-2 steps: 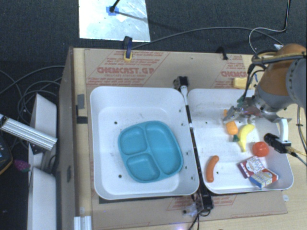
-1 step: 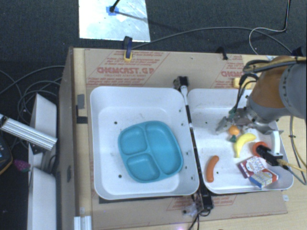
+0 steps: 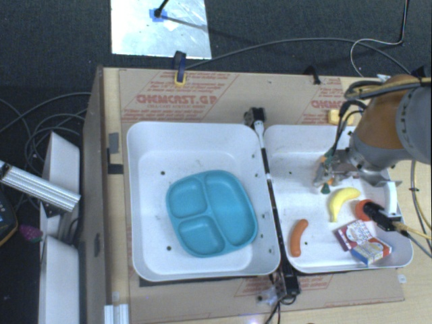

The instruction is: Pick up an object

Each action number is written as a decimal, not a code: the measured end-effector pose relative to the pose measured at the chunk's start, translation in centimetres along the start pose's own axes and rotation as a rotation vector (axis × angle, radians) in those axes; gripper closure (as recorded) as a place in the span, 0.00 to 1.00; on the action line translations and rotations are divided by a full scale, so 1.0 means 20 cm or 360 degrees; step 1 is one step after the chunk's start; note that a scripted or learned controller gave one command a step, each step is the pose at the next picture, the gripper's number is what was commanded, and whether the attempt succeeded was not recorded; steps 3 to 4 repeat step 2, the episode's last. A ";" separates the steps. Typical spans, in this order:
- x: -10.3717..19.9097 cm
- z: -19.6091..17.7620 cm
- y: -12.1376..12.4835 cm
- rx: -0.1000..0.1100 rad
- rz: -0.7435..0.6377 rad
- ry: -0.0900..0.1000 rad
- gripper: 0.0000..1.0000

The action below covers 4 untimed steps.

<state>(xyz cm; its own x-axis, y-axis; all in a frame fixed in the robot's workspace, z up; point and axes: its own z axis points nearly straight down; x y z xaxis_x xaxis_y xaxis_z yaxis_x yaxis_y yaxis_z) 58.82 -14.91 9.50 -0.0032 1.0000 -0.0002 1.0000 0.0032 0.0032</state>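
In the right bin (image 3: 290, 154) lie a yellow banana (image 3: 341, 202), an orange-red sausage (image 3: 298, 237), a red-and-white carton (image 3: 363, 241) and a small red thing (image 3: 365, 208) by the banana. My gripper (image 3: 327, 178) hangs over the right bin's upper middle, just up and left of the banana. Nothing shows between its fingers. The grey arm with its orange band (image 3: 381, 123) comes in from the right above it.
The left bin (image 3: 145, 181) holds a blue divided tray (image 3: 211, 212). A black divider (image 3: 267, 181) runs between the two bins. Cables lie on the bench behind the bins. A yellow clip (image 3: 179, 69) sits at the bench's far edge.
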 end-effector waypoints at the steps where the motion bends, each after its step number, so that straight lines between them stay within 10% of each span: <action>1: 0.27 -0.59 0.21 -0.0002 -0.0002 0.0000 1.00; 2: 0.58 -0.65 -0.05 0.0002 -0.0003 0.0001 1.00; 4: 0.58 -0.65 -0.05 0.0002 -0.0003 0.0001 1.00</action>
